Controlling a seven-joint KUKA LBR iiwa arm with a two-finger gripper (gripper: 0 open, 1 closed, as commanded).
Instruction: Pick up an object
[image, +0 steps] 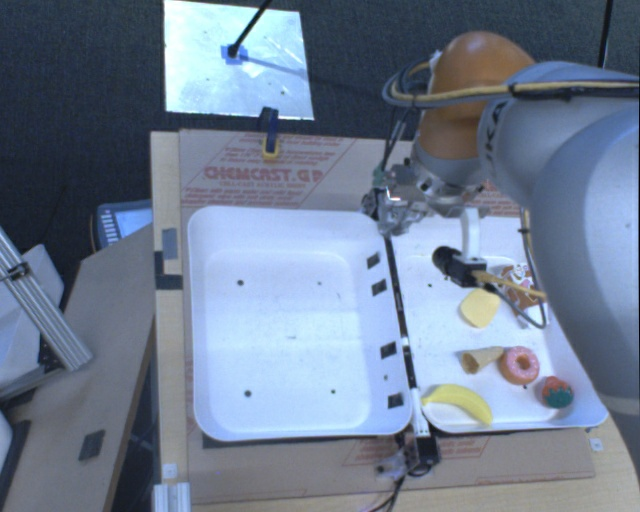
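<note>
— One pincer (393, 208) to start from: where does it sit?
— Over the far rim of the right-hand bin (432, 322), just beside the divider between the two bins. The bulky grey arm (570, 150) crowds it, and I cannot tell whether it is spread or pressed together.
— Any writing nearby?
— Red print on the brown board (330, 160) under the bins reads "CHEMCAST", then what looks like "GP". The fainter red lines around it are too dim to read.
— And the things to pick?
— All lie in that right-hand bin, nearer the camera and well apart from the pincer. There is a yellow piece (480, 308) and a cone (482, 358) just beside a pink doughnut (519, 364). A banana (458, 402) lies by the near rim, and a red-and-green fruit (556, 392) sits in the corner. A small multicoloured thing (516, 278) is half hidden by the arm, and I can't name it.
</note>
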